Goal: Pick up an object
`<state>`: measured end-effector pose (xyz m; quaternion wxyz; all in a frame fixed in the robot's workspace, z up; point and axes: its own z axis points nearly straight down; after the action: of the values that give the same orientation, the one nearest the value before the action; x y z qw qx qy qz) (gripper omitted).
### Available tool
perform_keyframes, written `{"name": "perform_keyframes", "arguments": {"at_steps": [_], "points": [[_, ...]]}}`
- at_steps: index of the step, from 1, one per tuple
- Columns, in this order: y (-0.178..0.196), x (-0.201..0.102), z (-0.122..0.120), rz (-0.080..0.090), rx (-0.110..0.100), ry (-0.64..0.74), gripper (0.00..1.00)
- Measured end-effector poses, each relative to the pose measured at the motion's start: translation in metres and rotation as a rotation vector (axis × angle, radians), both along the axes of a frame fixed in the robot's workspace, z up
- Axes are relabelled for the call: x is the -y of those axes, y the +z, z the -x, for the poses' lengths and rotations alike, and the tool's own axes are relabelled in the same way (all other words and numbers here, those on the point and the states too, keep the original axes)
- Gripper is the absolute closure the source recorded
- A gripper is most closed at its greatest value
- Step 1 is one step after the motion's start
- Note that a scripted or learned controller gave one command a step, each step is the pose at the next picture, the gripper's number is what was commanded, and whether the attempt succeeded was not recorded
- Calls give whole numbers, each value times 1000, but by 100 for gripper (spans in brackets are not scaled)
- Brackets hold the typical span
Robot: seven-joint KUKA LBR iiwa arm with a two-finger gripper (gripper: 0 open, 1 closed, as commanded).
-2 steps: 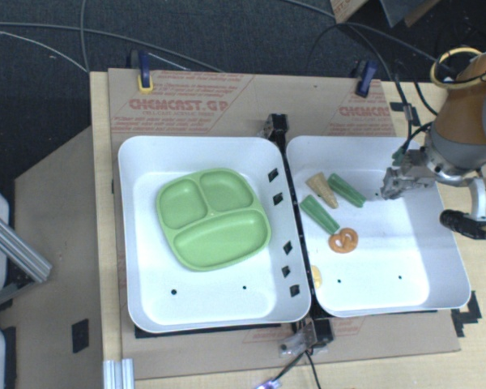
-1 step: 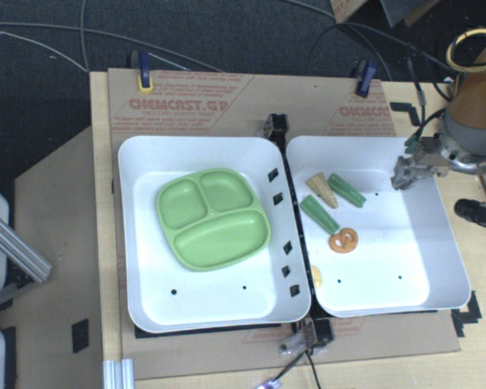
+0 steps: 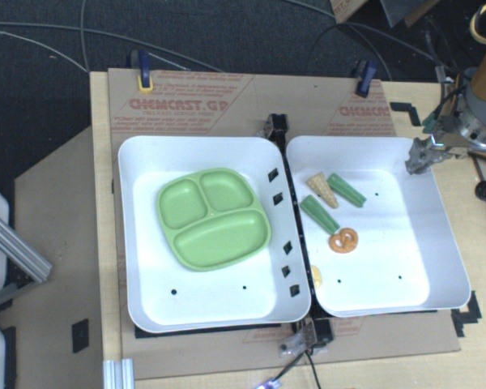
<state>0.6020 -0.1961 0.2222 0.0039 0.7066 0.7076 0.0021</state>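
Observation:
The right bin (image 3: 437,241) holds several small items in its left half. A tan cone-shaped piece (image 3: 319,186) lies beside a green stick (image 3: 347,190). A second green stick (image 3: 318,214) lies just below them, and an orange pretzel-shaped ring (image 3: 343,240) sits under that. A small yellow bit (image 3: 316,277) rests against the divider wall. My gripper (image 3: 421,156) hangs over the bin's upper right corner, well to the right of all the items and touching none of them.
The left bin (image 3: 138,217) carries a green three-compartment plate (image 3: 213,218). Black clips line the divider (image 3: 285,209) between the bins. Blue clamps (image 3: 145,70) (image 3: 365,77) hold the cardboard base at the back. Cables run across the dark floor behind.

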Motion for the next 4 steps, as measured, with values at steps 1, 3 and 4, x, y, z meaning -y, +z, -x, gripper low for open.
{"name": "perform_keyframes", "arguments": {"at_steps": [1, 3, 4], "points": [[45, -2, -6, 0, -2, 1, 100], [35, -103, 0, -5, -12, 3, 100], [20, -158, 6, -6, -12, 4, 100]]}}
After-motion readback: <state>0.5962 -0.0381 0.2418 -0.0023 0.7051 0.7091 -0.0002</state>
